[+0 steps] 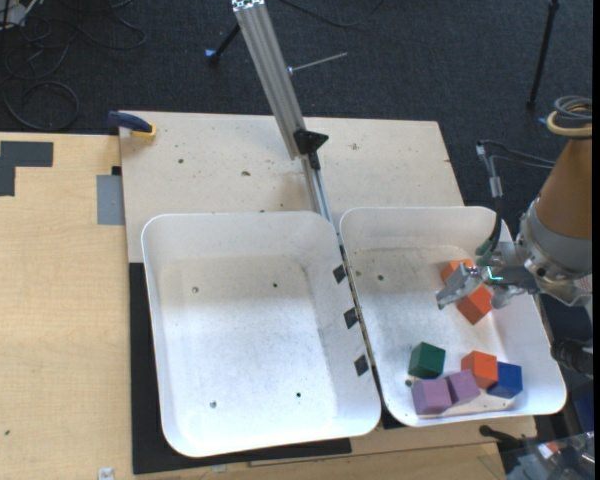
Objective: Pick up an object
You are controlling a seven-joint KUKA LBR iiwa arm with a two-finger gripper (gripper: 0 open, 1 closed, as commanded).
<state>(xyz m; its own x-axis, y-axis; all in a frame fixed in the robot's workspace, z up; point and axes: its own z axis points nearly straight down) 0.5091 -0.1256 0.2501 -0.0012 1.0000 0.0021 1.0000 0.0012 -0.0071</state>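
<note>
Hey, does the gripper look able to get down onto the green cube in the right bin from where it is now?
Probably yes. The green cube sits apart from the purple blocks, with bare bin floor above and left of it. The gripper is over the same right bin, near an orange block, nothing between.

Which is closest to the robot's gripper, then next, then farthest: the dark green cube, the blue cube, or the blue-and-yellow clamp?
From the gripper, in the camera view:
1. Dark green cube, right bin, below the gripper.
2. Blue cube, right bin's near corner; slightly farther.
3. Blue-and-yellow clamp, bench's far left corner.
</note>
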